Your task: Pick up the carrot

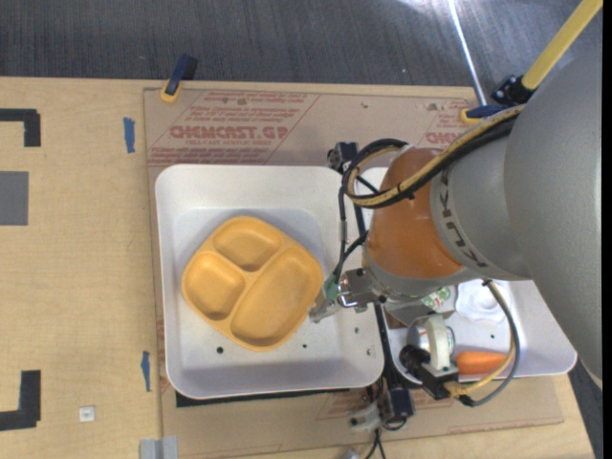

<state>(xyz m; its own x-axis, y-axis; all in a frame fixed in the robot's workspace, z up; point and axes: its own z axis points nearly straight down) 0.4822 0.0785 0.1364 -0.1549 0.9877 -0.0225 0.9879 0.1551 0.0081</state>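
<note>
- Presently, the approach step was judged to be in hand: no grasp of the carrot point(481, 361) was seen, and it was found lying on the floor of the right bin point(559, 352).
- The carrot was recorded near that bin's front edge, orange and on its side, just beside a white rounded object point(438, 340) and partly crossed by dark cables point(449, 382).
- The arm point(497, 199) was seen reaching in over the right bin, its orange band point(406, 218) above the divide between the two bins.
- The pincer point(330, 302) was made out only as a small metal part at the right side of the left bin point(191, 256), just beside the rim of a yellow divided plate point(251, 280); contact with the plate could not be confirmed.
- Whether the pincer was released or clenched could not be told; nothing was seen held in it.
- The carrot was placed well apart from the pincer, to its right and nearer the front of the worktop point(76, 256), with the bin divide between them.
- The next move was judged to call for travel across into the right bin, alignment across the carrot's narrow width, and a descent clear of the white object.
</note>
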